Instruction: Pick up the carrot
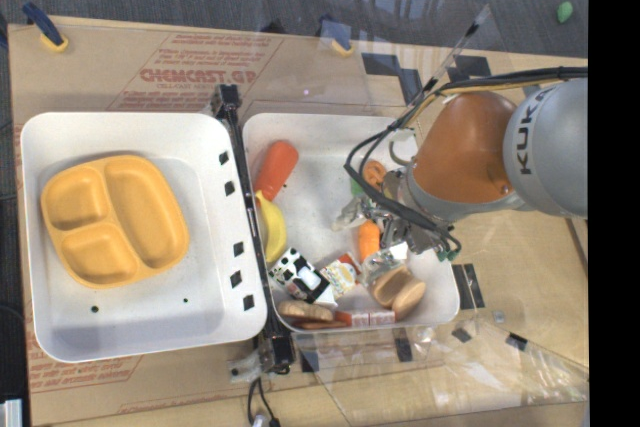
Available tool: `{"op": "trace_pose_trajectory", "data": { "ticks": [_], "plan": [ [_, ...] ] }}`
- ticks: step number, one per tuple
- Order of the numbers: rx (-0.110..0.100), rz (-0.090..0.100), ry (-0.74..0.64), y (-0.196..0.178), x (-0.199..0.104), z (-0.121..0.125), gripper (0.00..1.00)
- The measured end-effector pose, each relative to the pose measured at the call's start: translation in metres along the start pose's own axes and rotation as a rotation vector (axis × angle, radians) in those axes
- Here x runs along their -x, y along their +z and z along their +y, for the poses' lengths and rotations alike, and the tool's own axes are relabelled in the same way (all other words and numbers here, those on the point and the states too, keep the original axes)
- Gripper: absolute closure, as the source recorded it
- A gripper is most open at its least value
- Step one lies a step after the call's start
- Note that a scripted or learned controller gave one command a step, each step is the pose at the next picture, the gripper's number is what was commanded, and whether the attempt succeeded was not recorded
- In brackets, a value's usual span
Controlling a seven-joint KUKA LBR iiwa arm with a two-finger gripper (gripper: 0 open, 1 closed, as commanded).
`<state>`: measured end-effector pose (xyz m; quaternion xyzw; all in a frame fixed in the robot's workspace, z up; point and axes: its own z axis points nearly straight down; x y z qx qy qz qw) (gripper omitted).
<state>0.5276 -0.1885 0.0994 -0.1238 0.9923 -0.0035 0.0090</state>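
Note:
My gripper point(372, 237) reaches down into the middle of the right bin point(320, 130), under the arm's orange band. A small orange carrot point(369, 239) stands between its two metal fingers point(352, 213), which are closed against it. I cannot tell whether the carrot is off the bin floor. Another orange piece point(374, 173) peeks out from behind the wrist cables, mostly hidden.
In the right bin lie a long orange-red piece point(276, 167) at the upper left, a banana point(270, 227), a black-and-white block point(293, 268), a bread roll point(397, 288) and a hot dog point(312, 314) along the front wall. The left bin point(60, 325) holds a yellow divided plate point(113, 218).

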Motion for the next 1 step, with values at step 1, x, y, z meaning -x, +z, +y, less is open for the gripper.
{"op": "trace_pose_trajectory", "data": {
  "ticks": [1],
  "plan": [
    [-0.001,0.001,-0.010,-0.0113,0.0028,0.0011,1.00]
  ]
}}
